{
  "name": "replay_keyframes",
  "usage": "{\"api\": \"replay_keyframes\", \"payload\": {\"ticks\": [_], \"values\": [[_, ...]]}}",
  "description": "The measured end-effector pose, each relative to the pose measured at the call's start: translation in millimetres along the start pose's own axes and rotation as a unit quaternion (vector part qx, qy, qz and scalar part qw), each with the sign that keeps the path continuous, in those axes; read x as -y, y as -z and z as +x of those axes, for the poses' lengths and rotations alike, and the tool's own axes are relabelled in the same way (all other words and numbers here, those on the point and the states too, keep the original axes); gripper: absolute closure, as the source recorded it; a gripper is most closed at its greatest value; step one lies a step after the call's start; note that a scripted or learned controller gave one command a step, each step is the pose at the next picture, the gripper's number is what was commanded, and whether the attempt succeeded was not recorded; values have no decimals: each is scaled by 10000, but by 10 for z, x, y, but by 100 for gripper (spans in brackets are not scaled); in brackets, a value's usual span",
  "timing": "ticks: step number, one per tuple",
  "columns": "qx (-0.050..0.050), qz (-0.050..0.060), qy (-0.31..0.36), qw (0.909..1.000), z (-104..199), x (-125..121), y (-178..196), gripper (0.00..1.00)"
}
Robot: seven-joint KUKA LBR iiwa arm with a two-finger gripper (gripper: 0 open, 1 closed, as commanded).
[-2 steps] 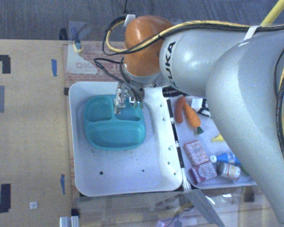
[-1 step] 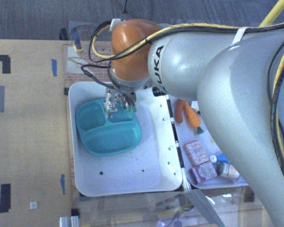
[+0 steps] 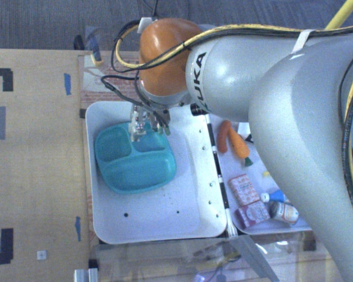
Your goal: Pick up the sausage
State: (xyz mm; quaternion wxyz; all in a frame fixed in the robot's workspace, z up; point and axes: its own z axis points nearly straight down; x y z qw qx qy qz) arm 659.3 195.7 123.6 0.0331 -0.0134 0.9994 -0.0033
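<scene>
Light wooden tabletop (image 3: 35, 175) bearing two white bins. Tool (image 3: 146, 124) hangs over a teal divided plastic tray (image 3: 135, 160); grip state cannot be determined. The reddish-brown sausage (image 3: 223, 136) lies well right of the tool, touching an orange carrot (image 3: 240, 145). Recommend approaching on the sausage's carrot-free side.

A teal tray (image 3: 135, 160) fills the left bin's (image 3: 165, 228) far-left part; its near half lies open

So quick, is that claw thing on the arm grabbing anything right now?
Two-finger metal gripper: over the teal plastic divided tray in the left white bin; cannot be told whether it is open, closed or gripping something.
</scene>
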Motion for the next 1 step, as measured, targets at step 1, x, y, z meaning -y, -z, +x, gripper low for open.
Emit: {"api": "replay_keyframes", "payload": {"ticks": [1], "values": [[-54,-22,3426,9395,-272,-98,-114,100]]}}
